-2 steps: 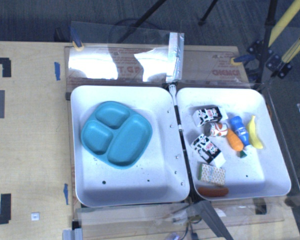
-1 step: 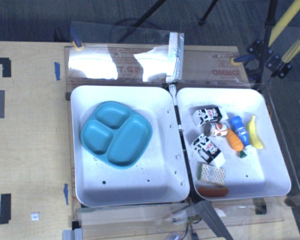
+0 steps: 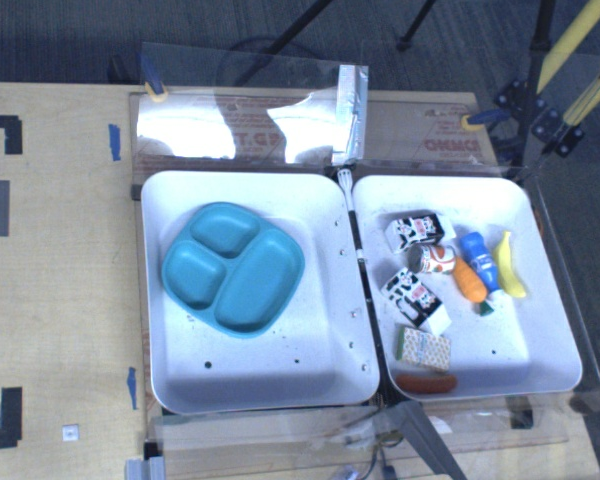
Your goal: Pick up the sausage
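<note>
A blue three-compartment plastic plate [image 3: 233, 266] sits in the left shallow white bin [image 3: 180, 368]. In the right white bin [image 3: 550, 358], a reddish-brown sausage [image 3: 425, 383] lies against the near wall, just below a small patterned packet [image 3: 425, 348].

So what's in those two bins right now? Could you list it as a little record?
left bin: a blue three-part plate
right bin: several small items
sausage: reddish, at the right bin's near edge
by the sausage: a patterned packet just behind it
other items: two black-and-white cartons, a can, a carrot, a blue bottle, a banana
</note>
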Controlling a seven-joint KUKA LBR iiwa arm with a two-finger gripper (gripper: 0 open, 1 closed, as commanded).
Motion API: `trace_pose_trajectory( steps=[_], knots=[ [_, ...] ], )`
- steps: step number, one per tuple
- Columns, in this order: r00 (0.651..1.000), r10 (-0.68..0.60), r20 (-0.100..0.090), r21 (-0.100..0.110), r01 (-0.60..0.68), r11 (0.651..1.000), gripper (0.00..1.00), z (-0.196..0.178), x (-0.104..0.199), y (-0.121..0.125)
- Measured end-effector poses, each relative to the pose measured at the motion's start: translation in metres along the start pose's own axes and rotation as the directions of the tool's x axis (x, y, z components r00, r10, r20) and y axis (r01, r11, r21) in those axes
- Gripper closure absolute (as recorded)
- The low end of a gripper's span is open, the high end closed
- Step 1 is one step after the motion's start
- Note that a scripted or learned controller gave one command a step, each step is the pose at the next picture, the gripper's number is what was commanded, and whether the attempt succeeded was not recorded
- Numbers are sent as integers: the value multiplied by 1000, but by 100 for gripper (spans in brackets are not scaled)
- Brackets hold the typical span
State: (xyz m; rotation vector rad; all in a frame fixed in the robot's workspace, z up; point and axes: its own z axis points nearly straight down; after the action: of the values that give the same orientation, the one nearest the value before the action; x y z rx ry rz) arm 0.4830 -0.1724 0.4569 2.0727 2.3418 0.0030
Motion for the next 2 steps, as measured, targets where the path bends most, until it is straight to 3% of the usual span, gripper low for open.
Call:
trace_pose_trajectory(
  steps=[2],
  knots=[
    [1000,-3,8,-10,3,1000,100,-22,-1,3]
  ],
)
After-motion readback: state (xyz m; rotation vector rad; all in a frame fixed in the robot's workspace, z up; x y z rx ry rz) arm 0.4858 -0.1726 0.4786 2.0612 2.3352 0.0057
